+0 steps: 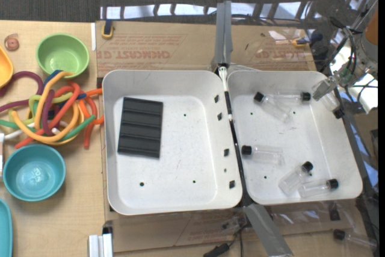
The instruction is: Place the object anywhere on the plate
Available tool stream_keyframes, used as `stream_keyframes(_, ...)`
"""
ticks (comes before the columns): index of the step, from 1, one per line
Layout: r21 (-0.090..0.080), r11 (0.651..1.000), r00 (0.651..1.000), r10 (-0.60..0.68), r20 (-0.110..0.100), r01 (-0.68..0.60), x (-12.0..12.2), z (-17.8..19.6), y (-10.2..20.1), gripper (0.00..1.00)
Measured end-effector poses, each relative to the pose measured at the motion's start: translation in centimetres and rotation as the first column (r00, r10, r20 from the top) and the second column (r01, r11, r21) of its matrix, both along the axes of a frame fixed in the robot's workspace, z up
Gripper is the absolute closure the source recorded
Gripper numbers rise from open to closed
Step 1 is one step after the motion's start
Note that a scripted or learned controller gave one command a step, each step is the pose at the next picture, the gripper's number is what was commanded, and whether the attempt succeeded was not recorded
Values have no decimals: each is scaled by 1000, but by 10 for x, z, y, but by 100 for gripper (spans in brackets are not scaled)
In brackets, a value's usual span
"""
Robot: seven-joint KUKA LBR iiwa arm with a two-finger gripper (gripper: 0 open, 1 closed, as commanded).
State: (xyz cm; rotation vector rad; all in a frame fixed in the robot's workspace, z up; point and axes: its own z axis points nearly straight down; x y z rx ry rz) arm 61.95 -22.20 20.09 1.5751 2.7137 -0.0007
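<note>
Honestly, we cannot tell how the hand [328, 88] stands; it hovers at the right bin's [355, 180] far right rim. We expect a clear vial [281, 97] could roll or slip, being smooth and round. Black-capped, see-through tubes lie scattered there, well apart from the black ridged plate [141, 127] in the left bin [174, 201].
</note>
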Motion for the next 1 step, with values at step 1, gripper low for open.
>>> stream_keyframes(1, 3, 995, 995, 99, -4, -99, -77, -56, 31, 100)
